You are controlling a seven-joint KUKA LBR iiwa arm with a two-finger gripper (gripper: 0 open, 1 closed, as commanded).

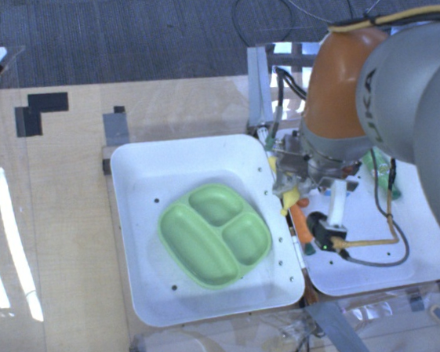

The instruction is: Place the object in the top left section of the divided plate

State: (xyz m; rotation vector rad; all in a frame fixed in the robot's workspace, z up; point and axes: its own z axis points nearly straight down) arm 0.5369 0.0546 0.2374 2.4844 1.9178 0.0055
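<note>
The desk (pixel 71 251) is pale wood, filling the left and centre of the frame. A dark grey carpet (pixel 108 26) runs along the top edge, with thin black cables looped on it at upper right. Black tape marks (pixel 39 111) sit on the desk at upper left. A clear sheet with glare streaks lies over the left side.

Two white bins sit side by side. The left bin (pixel 151 297) is at centre frame and carries a green divided plate (pixel 215 233), tilted on the diagonal: one long section at lower left, two smaller sections at upper right. All three sections look bare.

The right bin (pixel 389 270) is at right of centre, largely covered by the arm (pixel 401 103), grey with an orange band, which enters from the right. The tool (pixel 303 181) hangs over the left rim of the right bin, just at the wall shared by the bins. How far it is open cannot be told; the wrist hides it from above.

Just below the tool lie a small yellow piece (pixel 289 199) and an orange carrot-like object (pixel 300 225), against the right bin's left wall. Whether either touches the tool cannot be told. Both are apart from the plate, to its right. A green item (pixel 378 167) shows at the arm's edge, further right.
</note>
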